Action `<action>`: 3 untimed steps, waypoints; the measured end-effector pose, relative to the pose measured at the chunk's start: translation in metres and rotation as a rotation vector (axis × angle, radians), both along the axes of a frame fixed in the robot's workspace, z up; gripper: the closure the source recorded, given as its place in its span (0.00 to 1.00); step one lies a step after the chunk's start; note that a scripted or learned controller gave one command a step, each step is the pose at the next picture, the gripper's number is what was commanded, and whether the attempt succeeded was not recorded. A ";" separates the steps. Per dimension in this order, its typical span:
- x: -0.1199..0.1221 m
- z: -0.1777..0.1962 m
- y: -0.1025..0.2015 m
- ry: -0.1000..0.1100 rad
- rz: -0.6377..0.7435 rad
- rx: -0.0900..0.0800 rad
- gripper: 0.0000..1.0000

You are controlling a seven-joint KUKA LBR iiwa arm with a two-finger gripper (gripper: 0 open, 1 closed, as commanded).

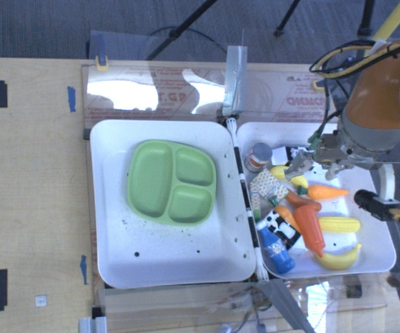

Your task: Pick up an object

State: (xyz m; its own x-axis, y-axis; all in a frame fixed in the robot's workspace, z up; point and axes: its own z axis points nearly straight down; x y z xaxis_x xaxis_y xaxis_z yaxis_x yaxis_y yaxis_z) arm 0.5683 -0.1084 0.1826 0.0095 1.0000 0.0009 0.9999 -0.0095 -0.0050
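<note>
My gripper (318,168) hangs open over the back of the right bin (380,252), with nothing between its fingers. Just below it lie an orange carrot (327,192) and a small yellow piece (299,184). In front of those are an orange-red bottle (310,226), a yellow corn-like piece (340,224) and a banana (341,257). A blue bottle (276,252) and a black-and-white checkered item (281,225) lie at the bin's front left. A small can (259,155) stands at the back left.
The left bin (113,255) holds a green divided plate (171,182). A speckled pale packet (263,186) lies against the wall between the two bins. The arm's orange band (377,92) rises at the right.
</note>
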 end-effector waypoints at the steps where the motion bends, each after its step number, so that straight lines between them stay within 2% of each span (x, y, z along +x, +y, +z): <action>1: 0.015 -0.081 -0.012 -0.019 0.080 -0.002 0.00; 2: 0.015 -0.074 -0.012 -0.015 0.078 -0.001 1.00; 3: 0.027 0.000 0.026 -0.005 0.271 -0.001 1.00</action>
State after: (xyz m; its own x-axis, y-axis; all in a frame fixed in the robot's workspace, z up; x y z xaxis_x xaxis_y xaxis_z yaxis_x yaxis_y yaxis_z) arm 0.5957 -0.0820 0.1825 -0.2581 0.9661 -0.0004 0.9661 0.2581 -0.0002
